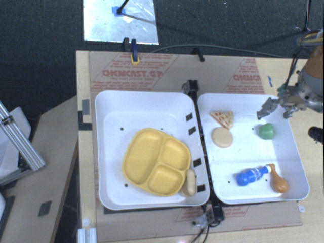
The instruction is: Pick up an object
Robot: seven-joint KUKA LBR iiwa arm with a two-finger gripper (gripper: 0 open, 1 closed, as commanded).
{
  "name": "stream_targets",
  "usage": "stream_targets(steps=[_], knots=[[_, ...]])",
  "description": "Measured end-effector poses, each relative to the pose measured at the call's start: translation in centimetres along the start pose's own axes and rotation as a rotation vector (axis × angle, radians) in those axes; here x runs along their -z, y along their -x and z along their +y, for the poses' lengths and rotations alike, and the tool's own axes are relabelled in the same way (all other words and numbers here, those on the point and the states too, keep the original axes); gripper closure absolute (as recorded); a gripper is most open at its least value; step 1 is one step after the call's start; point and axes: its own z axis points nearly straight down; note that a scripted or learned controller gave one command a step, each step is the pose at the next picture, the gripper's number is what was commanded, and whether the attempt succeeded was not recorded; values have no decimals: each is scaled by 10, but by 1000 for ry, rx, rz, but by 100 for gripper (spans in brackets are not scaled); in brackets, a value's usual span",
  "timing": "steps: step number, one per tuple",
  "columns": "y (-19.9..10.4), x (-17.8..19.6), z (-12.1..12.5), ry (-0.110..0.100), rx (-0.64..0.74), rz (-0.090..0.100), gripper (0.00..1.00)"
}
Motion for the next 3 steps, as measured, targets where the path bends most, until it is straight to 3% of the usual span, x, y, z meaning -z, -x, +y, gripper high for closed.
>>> stream_targets(steps=[1, 3], knots=[[-1, 8, 3, 12, 3, -3, 0], [-10, -96, 9, 11, 7, -2, 0]])
